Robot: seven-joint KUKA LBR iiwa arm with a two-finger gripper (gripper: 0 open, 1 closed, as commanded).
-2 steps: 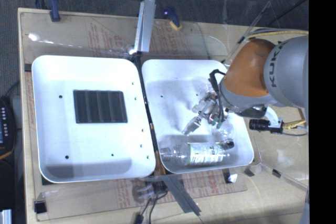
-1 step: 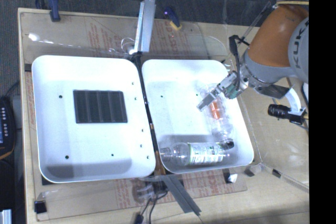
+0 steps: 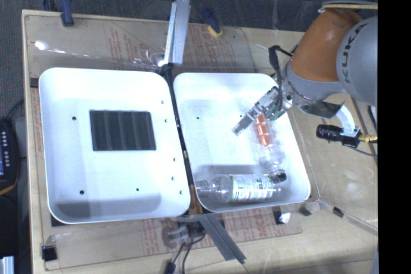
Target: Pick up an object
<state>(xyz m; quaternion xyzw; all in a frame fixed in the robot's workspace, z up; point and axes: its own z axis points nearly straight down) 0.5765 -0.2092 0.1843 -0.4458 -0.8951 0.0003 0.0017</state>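
1. Reaching in from the right, the grey arm [image 3: 334,54] with its orange band hangs over the right bin [image 3: 192,138]; the gripper [image 3: 250,120] sits above the bin's middle, slanting down and to the left.
2. Fingers [image 3: 241,126]: seen from above as one grey tip. Cannot tell whether they are apart or together; nothing is visibly clamped between them.
3. Right bin holds two clear plastic bottles. One, with an orange label [image 3: 266,141], lies roughly upright in the view, its top end just below the gripper body and its dark cap end toward the bin's lower right. Whether the gripper touches it cannot be told.
4. The second, larger bottle [image 3: 239,187] lies on its side along the near wall of the right bin, with a green-and-white label, its clear neck end pointing left. The two bottles meet or nearly meet near the bin's lower right corner.
5. Left bin [image 3: 58,157]: a dark ribbed rectangular pad [image 3: 122,130] lies flat in its upper middle, well apart from the gripper.
6. The two bins stand side by side, touching along the centre, on a pale table [image 3: 347,176]. Blue clamps [image 3: 64,6] grip the table's far edge. A grey metal bar [image 3: 176,29] runs from the far edge toward the seam between the bins.
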